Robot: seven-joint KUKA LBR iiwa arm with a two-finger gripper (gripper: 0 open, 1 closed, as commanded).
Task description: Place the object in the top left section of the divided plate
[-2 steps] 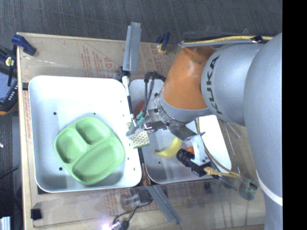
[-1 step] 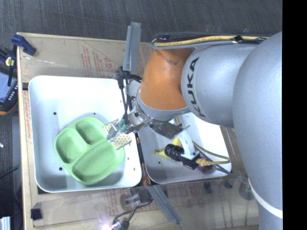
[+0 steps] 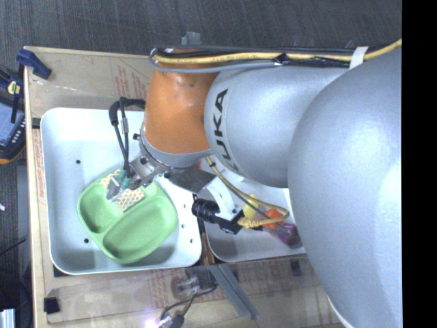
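A green divided plate (image 3: 130, 227) lies in the left white bin (image 3: 61, 149), toward its near right corner. My gripper (image 3: 126, 183) hangs over the plate's far edge, at the upper sections. Right below the fingertips is a small object with a checkered tan and white pattern (image 3: 130, 197), lying on the plate's divider near its top right section. Whether the fingers touch it is hidden by the wrist. The orange band and grey arm cover most of the right half of the view.
The right bin (image 3: 235, 251) is mostly hidden under the arm; orange and purple items (image 3: 276, 224) show at its near side. Black cables (image 3: 121, 128) loop from the wrist over the left bin. Blue clamps sit at the bench's far left.
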